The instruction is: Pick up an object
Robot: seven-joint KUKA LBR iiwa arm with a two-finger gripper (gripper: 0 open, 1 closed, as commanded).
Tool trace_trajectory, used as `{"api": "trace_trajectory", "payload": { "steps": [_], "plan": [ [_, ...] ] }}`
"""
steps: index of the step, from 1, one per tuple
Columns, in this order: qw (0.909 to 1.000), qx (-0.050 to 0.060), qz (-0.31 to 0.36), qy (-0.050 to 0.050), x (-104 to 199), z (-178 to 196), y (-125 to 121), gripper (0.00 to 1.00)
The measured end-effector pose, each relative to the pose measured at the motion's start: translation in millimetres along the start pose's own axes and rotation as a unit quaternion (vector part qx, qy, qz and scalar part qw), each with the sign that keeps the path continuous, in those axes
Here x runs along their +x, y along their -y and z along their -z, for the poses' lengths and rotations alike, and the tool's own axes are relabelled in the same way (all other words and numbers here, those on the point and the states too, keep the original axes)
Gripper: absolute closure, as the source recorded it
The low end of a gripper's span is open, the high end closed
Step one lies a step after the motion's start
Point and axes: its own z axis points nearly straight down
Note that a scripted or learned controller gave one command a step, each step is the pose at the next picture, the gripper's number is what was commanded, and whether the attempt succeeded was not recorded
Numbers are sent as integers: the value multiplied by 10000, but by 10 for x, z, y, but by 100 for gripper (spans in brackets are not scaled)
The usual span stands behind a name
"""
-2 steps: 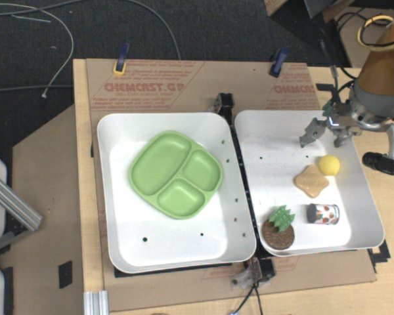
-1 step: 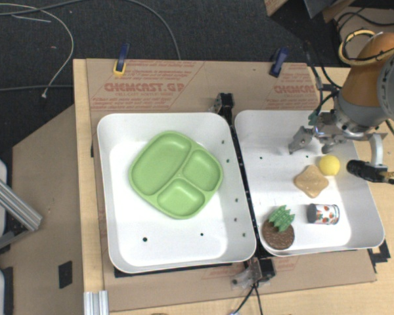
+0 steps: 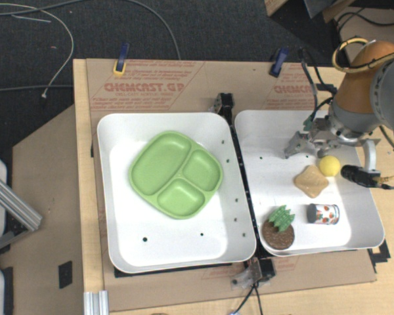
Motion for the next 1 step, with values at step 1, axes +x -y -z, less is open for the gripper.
{"api": "trace_trajectory", "payload": {
  "steps": [1],
  "plan": [
    [10000,-26,6,6,0,135,-16,100]
  ]
}}
